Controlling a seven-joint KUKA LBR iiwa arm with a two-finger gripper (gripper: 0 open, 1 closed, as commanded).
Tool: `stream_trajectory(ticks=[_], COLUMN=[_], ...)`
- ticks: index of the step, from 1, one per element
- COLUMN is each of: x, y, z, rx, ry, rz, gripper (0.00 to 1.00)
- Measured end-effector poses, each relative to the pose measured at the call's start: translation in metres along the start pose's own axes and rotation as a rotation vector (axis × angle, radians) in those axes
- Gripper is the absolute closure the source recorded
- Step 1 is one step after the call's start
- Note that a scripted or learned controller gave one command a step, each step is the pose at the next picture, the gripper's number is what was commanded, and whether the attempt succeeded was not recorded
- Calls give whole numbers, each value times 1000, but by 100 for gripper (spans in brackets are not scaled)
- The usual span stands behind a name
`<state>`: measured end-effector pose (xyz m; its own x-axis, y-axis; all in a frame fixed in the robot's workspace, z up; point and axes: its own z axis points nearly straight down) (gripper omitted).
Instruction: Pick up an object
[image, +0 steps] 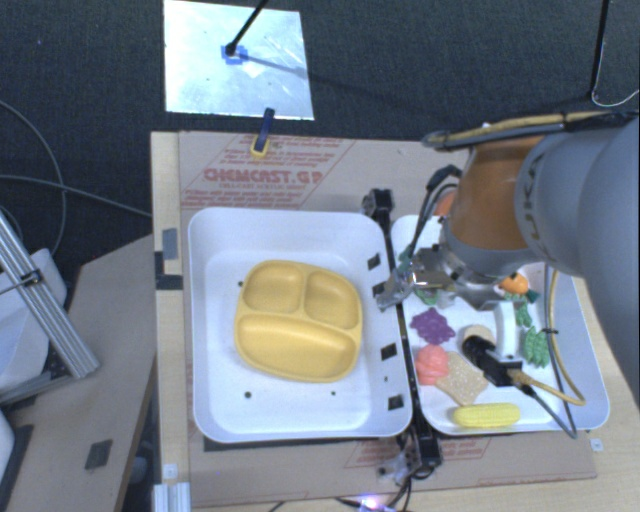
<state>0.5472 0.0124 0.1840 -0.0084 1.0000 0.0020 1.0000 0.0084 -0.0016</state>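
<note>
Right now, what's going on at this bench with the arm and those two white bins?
A grey KUKA arm reaches in from the right over the right bin, which holds small toy foods: a purple grape bunch, a pink piece, a yellow corn cob and a green item. Its gripper sits low at that bin's upper left, close above the grapes. Nothing can be seen in its grasp. The left bin holds a yellow divided plate, untouched.

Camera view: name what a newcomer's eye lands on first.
The yellow divided plate lies alone in the left bin. The grey arm with its orange band looms over the right bin, where small toy foods crowd together, among them a purple grape bunch and a yellow corn cob.
</note>
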Motion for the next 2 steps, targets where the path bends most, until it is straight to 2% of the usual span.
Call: stream_trajectory(ticks=[1,2], x=[-66,-151], y=[-56,-64], z=[0,47], rx=[1,2], ry=[-4,-5], rz=[15,16], gripper=[0,0])
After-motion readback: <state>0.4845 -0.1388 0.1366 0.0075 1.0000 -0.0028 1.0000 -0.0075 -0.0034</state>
